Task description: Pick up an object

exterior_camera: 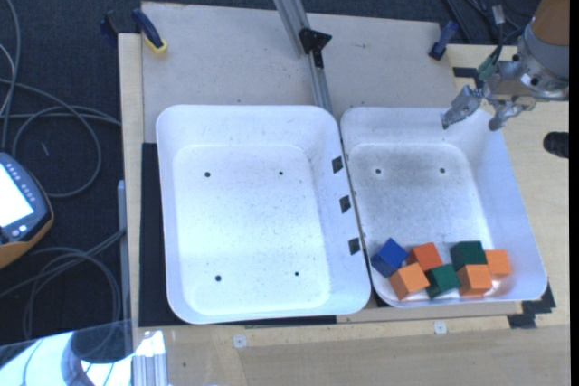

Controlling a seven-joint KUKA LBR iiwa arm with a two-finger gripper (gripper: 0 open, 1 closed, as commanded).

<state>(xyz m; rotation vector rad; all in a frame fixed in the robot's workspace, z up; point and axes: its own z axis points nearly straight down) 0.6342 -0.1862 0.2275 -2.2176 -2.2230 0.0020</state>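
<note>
Several small cubes lie crowded along the near wall of the right bin (507, 194): a blue cube (390, 255) at the left, orange cubes (412, 278) and green cubes (468, 252) beside it. My gripper (476, 114) hangs above the far right corner of that bin, well away from the cubes. Its two fingers are spread apart with nothing between them, so it is open.
The left bin (244, 212) lies beside the right one, with black clips (345, 204) on the shared rim. A slanted metal rail (289, 4) crosses the back board. Blue clamps (149, 29) sit at the board's far corners.
</note>
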